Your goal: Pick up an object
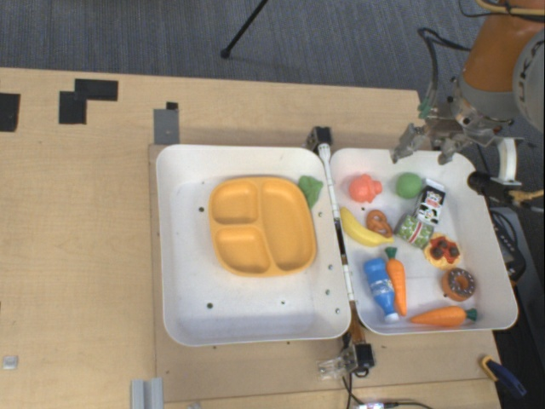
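The right bin (502, 301) holds several toy foods: a pink piece (364, 187), a green ball (410, 184), a small carton (431, 203), a banana (361, 231), a blue bottle (380, 285), two carrots (397, 283) (441, 316), a chocolate donut (460, 284) and a fruit tart (443, 250). My gripper (422, 149) hangs over the bin's far edge, above and just behind the green ball. Its two fingers are spread apart with nothing between them.
The left bin (187, 296) carries a yellow divided plate (260, 225) with a green piece (311, 189) at its far right corner. A black clamp (320, 136) sits at the far end of the bins' shared wall. Cables (511, 196) run along the right.
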You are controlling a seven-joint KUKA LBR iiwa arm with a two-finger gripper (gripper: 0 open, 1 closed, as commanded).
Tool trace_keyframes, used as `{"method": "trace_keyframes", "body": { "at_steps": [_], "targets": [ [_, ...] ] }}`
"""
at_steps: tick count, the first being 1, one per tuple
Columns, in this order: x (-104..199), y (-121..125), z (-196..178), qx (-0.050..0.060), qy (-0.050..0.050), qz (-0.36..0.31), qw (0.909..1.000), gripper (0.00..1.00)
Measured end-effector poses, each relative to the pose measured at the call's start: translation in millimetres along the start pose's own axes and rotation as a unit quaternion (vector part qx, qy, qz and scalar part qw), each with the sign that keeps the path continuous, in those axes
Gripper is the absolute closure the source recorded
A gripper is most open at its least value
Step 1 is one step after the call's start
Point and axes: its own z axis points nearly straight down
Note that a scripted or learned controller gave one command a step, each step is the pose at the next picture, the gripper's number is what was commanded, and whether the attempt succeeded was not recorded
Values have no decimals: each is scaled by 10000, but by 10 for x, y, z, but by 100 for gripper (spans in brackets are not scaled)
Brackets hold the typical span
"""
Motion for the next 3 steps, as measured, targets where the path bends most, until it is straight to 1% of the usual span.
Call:
{"method": "trace_keyframes", "body": {
  "at_steps": [1, 2, 3],
  "targets": [
    [-534, 5, 1253, -13, -12, -505, 9987, 0],
    [-741, -714, 1246, -8, 14, 209, 9998, 0],
    [-277, -1054, 1236, -33, -15, -1882, 9821, 0]
  ]
}}
